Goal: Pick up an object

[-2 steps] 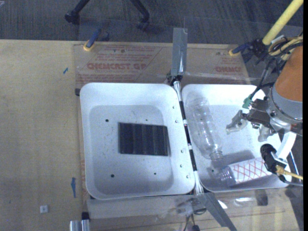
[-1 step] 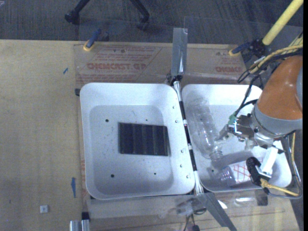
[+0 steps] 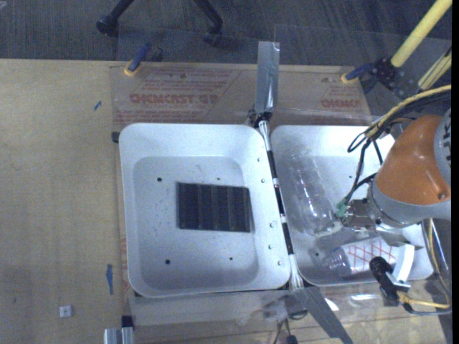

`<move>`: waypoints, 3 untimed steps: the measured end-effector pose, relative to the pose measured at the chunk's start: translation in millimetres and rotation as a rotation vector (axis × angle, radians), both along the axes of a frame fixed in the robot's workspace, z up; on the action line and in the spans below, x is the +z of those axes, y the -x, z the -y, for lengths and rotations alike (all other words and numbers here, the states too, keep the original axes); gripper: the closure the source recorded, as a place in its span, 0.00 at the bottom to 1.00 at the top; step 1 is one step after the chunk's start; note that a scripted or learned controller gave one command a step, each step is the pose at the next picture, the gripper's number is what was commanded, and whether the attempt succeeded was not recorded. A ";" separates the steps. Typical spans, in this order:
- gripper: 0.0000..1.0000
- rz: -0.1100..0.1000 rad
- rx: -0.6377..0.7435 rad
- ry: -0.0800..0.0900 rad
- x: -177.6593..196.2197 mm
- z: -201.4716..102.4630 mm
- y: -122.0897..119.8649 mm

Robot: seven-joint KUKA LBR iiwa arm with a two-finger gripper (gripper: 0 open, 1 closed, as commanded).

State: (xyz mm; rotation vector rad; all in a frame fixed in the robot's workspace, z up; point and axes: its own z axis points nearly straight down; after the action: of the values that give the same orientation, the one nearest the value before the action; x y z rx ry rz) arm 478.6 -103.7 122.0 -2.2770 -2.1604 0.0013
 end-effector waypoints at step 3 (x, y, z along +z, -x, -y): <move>0.00 0.002 -0.076 0.002 80.9 -3.2 -82.8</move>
State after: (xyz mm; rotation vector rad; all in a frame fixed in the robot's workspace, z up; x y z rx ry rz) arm 561.5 -100.5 202.9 -2.3599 -2.0740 0.0013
